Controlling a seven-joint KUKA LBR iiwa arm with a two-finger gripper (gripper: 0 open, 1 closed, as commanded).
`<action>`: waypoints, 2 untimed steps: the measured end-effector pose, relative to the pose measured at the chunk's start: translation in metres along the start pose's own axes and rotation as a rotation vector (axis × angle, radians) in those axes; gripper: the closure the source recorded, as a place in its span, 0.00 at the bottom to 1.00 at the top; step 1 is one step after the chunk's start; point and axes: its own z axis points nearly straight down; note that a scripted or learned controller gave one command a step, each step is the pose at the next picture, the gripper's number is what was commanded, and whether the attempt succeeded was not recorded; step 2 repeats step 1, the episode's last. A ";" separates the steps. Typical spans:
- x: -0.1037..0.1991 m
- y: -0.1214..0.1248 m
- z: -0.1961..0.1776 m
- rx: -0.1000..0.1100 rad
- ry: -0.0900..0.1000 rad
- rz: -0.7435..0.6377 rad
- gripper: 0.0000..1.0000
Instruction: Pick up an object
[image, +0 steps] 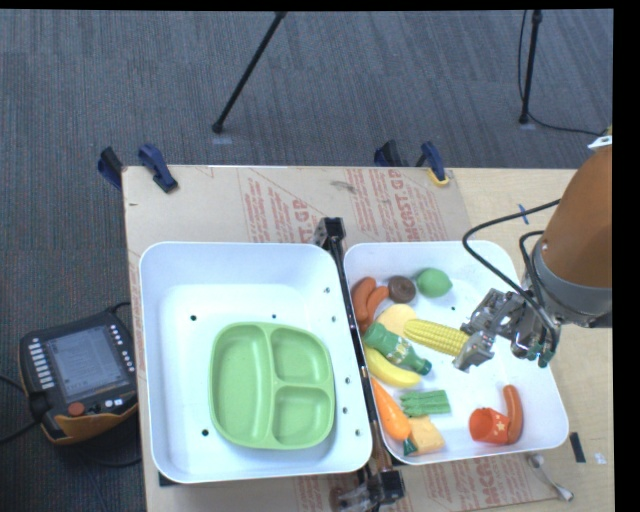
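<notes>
- I read this as a robotics lab, not a home or kitchen.
- My counter (250, 195) is a plain board with printed red lettering, held down at the far edge by blue clamps (157, 166).
- Grey carpet (120, 80) surrounds it, and tripod legs (245, 75) stand on it beyond the counter.
- A teach pendant (78, 372) with a screen lies on the floor at the left.
- The two white bins (160, 290) hold a green divided plate (272, 384) and plastic toy food (405, 350), the kind of props I'd expect in test trials.

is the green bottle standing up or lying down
Lying down: the green bottle rests on its side across the banana in the right bin, cap pointing lower right.
</notes>
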 end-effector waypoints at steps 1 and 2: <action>-0.001 0.001 -0.010 -0.001 -0.002 0.000 1.00; -0.001 0.001 -0.010 -0.001 -0.002 0.000 1.00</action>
